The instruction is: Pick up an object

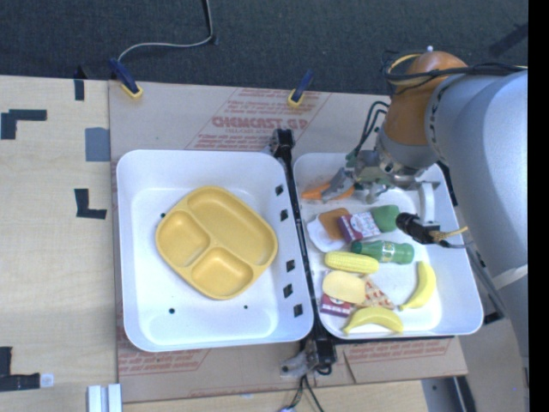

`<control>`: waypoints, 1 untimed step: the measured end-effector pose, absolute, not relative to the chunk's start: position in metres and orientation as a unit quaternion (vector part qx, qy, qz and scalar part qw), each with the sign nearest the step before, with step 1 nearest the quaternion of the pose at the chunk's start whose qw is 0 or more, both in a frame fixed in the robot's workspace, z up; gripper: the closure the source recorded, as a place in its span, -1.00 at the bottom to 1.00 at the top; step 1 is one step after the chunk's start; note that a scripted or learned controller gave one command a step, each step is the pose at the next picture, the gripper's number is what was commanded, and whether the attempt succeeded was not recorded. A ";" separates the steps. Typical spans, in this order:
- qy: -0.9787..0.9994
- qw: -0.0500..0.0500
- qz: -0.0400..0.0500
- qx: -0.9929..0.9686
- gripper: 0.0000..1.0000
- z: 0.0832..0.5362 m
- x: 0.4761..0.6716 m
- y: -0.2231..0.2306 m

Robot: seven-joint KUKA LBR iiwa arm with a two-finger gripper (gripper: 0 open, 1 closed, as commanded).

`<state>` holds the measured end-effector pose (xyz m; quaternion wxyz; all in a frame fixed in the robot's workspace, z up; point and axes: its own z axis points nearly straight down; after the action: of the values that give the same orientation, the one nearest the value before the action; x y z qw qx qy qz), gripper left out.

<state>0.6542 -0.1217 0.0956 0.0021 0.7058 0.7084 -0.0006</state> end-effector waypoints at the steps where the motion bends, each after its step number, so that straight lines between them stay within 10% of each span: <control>1: 0.709 0.001 -0.001 0.705 1.00 0.105 0.654 -0.121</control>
<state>0.6538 -0.1211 0.1047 0.0011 0.7055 0.7087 -0.0011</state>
